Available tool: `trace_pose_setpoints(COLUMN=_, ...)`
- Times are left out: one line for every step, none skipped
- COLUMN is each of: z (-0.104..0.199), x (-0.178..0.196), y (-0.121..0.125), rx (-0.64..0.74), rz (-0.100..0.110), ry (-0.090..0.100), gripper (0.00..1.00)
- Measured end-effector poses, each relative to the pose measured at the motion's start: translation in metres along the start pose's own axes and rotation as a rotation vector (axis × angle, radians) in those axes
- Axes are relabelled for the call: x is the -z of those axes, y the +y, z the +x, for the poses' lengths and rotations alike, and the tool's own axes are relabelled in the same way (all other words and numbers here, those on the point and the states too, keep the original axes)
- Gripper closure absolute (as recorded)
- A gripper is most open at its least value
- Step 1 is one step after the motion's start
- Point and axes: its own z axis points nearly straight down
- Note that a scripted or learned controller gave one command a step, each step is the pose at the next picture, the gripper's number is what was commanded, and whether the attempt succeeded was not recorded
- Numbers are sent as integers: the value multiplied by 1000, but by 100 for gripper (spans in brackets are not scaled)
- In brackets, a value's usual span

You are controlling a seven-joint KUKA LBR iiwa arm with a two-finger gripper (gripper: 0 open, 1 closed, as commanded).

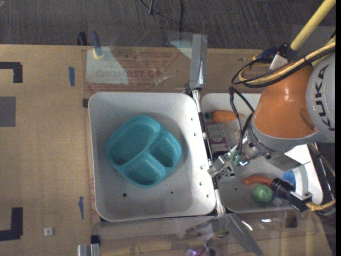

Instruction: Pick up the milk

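In the right bin [234,201], a pale carton with a pinkish label [216,133], which may be the milk, lies against the left wall below an orange carrot [226,116]. My gripper [225,163] hangs low just under that carton, near the wall between the bins. I cannot see anything held in it. A blue and white pack [297,177] lies at the bin's right side, partly hidden by the arm.
A red chilli-like piece [258,180] and a green round fruit [261,194] lie in the right bin's front. The left bin [106,196] holds a teal divided plate [143,150]. The orange wrist covers much of the right bin.
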Motion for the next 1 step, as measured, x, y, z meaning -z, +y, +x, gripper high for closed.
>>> trace_pose_setpoints(z=33, x=-20, y=16, rx=25, rz=0, ry=1, gripper=0)
